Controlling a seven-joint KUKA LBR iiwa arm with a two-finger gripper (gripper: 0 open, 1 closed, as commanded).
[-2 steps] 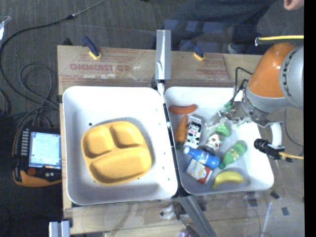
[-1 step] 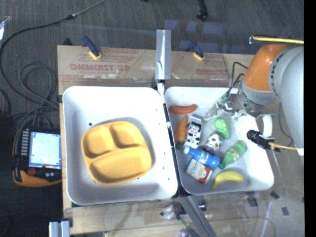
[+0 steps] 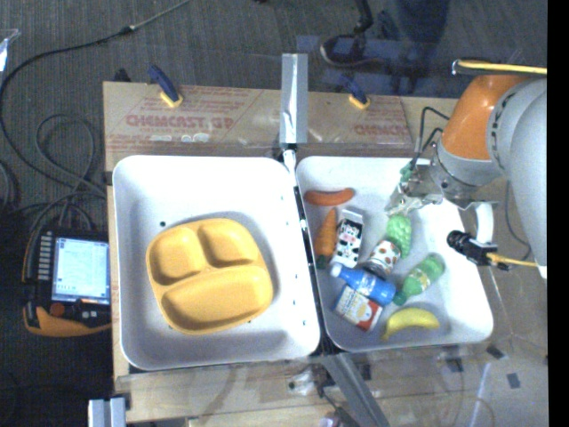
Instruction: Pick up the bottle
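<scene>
You have two white bins side by side; start at the near edge of the right bin (image 3: 462,323), where a yellow banana (image 3: 411,321) lies at about five o'clock in the tray; just beyond it, at six o'clock, a small red and white carton (image 3: 356,310) sits touching the blue bottle (image 3: 366,283), which lies on its side near the bin's middle with its white cap pointing toward nine o'clock; at three o'clock from that bottle a green bottle (image 3: 421,274) lies tilted, close by but apart from it; a small jar with a white and red label (image 3: 383,255) rests just above the blue bottle, and a black and white carton (image 3: 348,238) stands beside it at nine o'clock; an orange carrot (image 3: 326,232) lies along the left wall, and a red sausage (image 3: 330,197) lies across the far left corner at eleven o'clock; a bumpy green object (image 3: 400,231) sits just under the gripper (image 3: 408,199), which hangs at about one o'clock over the bin; you cannot tell from this view whether it is spread or closed, and nothing is seen between its fingers; in the left bin (image 3: 133,238) a yellow divided plate (image 3: 210,272) lies at the centre
</scene>
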